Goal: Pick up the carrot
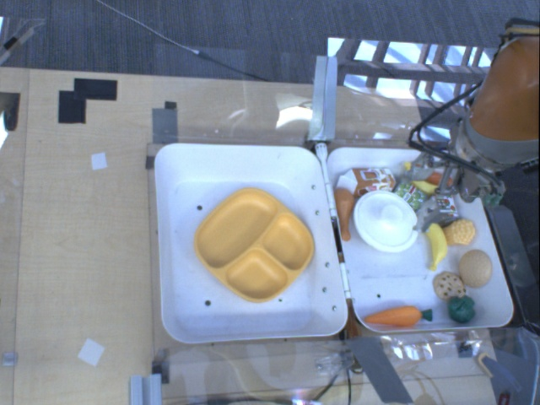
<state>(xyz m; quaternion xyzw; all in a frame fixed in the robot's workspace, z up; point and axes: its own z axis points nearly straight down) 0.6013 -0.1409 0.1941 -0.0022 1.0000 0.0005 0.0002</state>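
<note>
Two white bins side by side on the tabletop (76,251). Left bin (181,310) holds one yellow divided plate (255,243), three sections, sitting near the middle, turned at an angle.

Right bin (371,285) is crowded. Carrot (394,316) lies flat along the near edge, orange body with green top pointing right, apart from the tool. Just right of it a dark green broccoli-like piece (461,309), and above that a cookie (449,285) and a tan round egg-shaped item (475,268). Banana (435,245) lies in the middle right, with a bumpy yellow piece (460,231) just beside it. White round bowl (386,220) sits in the upper middle of the bin. An orange-brown elongated item (344,212) lies against the left wall, beside the bowl. A brown packet (373,179) is behind the bowl, and a green-and-white packet (410,194) is at the bowl's upper right.

Arm comes in from the right, orange band (506,87) over the far right corner of the right bin. Tool (445,199) hangs low over the bin's upper right, among the small items near the banana; cannot tell its state, it is lost in clutter.
</note>
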